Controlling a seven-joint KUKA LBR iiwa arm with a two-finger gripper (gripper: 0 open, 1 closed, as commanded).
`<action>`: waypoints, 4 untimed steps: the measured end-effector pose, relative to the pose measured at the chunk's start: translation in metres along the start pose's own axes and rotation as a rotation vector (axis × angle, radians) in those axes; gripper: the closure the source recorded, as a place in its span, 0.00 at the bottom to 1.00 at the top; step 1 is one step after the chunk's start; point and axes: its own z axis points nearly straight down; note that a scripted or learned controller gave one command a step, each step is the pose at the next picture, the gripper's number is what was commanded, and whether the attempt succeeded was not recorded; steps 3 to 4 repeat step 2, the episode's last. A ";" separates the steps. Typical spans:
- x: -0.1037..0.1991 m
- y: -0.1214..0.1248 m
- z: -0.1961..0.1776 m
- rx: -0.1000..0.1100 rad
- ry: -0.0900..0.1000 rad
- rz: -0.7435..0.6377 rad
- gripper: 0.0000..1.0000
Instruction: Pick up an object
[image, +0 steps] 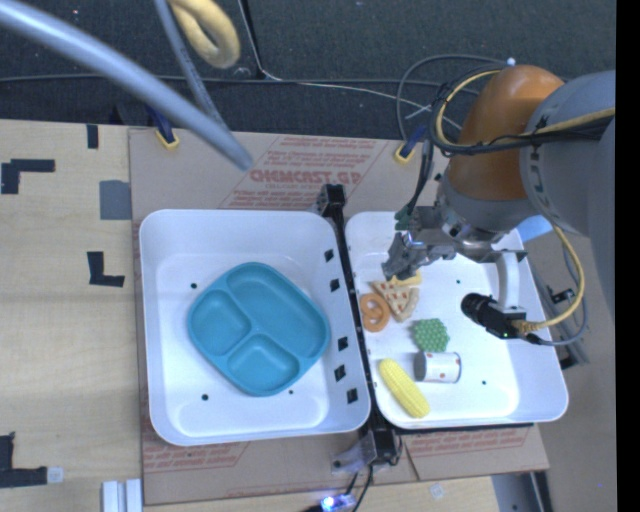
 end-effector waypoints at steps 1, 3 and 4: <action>0.053 0.018 0.012 0.002 -0.001 0.001 1.00; 0.090 0.051 0.012 0.000 0.000 0.001 1.00; 0.090 0.051 0.012 0.000 0.000 0.001 1.00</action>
